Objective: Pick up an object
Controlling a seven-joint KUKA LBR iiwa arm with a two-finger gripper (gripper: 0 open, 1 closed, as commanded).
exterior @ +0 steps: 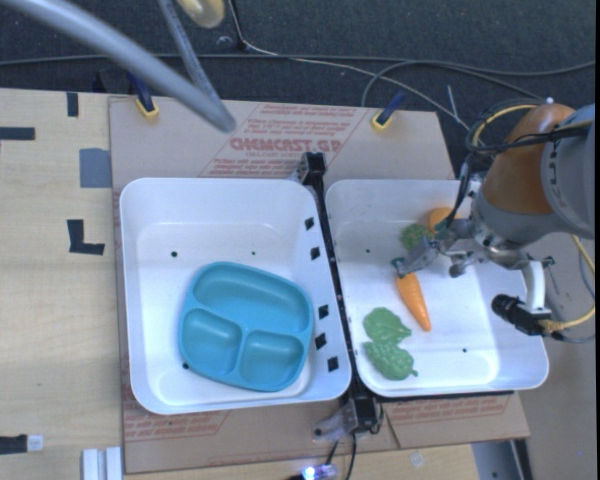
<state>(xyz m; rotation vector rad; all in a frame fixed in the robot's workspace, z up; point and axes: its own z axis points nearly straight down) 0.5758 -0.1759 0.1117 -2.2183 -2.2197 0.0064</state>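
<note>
The right bin [480, 363] holds an orange carrot [415, 303] lying near its middle. Two green leafy pieces [387, 342] lie at its front left. A small green item [414, 236] and an orange item [439, 216] sit toward the back, partly hidden by the arm. My gripper [432, 260] hangs low over the right bin, just above the carrot's thick end and beside the small green item. I see nothing held in it.
The left bin [140, 268] carries a blue divided plate [247, 326]. A black divider [325, 268] runs between the bins. Cables [540, 313] loop around the arm's wrist at the right bin's right edge. Cardboard [280, 133] lies under both bins.
</note>
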